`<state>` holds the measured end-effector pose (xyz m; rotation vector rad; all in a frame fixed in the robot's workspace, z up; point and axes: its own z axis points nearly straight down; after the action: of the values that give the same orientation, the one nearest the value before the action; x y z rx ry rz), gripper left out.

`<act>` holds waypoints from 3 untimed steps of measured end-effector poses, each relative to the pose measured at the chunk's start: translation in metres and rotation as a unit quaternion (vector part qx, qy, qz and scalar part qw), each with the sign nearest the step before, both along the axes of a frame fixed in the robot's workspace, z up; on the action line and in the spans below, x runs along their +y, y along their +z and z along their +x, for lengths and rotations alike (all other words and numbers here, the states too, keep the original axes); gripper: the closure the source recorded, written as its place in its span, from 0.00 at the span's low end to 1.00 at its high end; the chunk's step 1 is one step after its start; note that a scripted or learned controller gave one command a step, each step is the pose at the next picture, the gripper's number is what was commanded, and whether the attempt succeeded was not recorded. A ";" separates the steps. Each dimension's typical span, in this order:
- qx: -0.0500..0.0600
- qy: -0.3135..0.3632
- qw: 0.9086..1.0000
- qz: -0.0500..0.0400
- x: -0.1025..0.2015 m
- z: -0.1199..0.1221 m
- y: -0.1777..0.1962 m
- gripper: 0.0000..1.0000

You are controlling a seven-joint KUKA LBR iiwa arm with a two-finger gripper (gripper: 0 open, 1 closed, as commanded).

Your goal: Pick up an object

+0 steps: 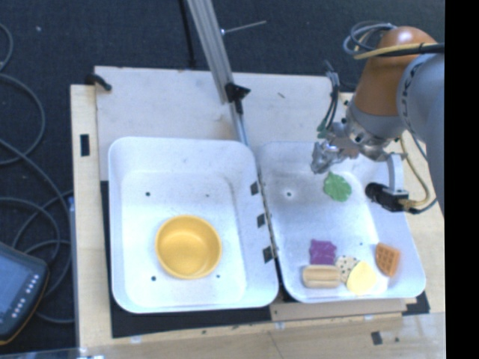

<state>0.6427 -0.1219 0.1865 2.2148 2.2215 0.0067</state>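
My gripper (pixel 323 163) hangs over the back part of the right bin (pixel 299 208), just left of and above a green leafy toy (pixel 337 187) that lies on the bin floor. Nothing shows between the fingers. Toward the bin's front lie a purple piece (pixel 322 251), a tan bread roll (pixel 321 277), a speckled cracker (pixel 345 265), a pale yellow wedge (pixel 362 279) and an orange waffle piece (pixel 387 259).
The left bin (pixel 135 170) holds a yellow bowl (pixel 188 246). A slanted metal post (pixel 217 51) rises behind the bins. The wooden bench edge (pixel 86 200) frames both bins, with cables and a tablet on the dark floor to the left.
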 end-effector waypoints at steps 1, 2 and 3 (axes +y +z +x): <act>0.000 0.000 1.000 0.000 0.003 -0.007 0.053 1.00; 0.001 0.001 1.000 0.000 0.003 -0.006 0.084 1.00; 0.003 0.002 1.000 0.001 0.060 -0.015 0.081 1.00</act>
<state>0.6282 -0.0622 0.2676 2.2134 2.2295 0.0021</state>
